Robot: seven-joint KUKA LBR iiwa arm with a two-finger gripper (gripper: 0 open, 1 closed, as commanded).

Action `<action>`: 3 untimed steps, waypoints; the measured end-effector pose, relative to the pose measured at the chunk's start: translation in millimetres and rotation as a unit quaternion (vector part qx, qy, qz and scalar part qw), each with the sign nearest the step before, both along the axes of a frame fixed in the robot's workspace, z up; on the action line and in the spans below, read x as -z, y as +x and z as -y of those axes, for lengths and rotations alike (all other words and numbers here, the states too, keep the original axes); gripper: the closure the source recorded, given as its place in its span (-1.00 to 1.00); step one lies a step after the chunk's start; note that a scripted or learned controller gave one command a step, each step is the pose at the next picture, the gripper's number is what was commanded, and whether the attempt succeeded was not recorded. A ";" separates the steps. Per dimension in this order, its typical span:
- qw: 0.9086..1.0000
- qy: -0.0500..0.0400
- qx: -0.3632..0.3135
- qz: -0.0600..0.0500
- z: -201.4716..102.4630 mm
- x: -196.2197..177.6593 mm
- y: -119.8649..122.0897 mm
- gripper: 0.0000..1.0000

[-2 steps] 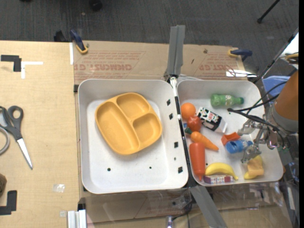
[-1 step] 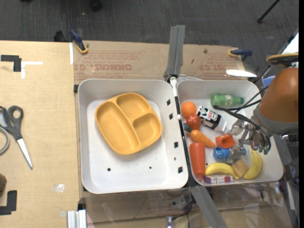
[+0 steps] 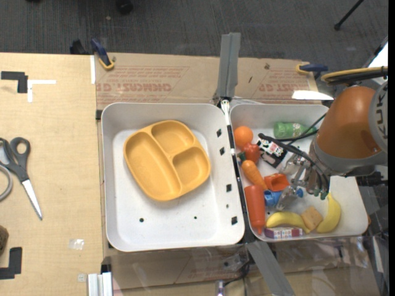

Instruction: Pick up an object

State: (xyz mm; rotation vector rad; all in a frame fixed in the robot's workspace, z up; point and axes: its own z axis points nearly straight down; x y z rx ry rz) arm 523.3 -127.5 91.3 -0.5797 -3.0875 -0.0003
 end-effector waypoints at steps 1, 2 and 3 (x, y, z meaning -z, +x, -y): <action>0.998 -0.003 0.063 0.000 -28.9 -0.3 -4.3 -1.00; 0.994 -0.003 0.113 0.002 -28.6 -1.0 -22.5 -1.00; 0.987 -0.003 0.160 0.008 -29.7 -3.2 -41.9 -1.00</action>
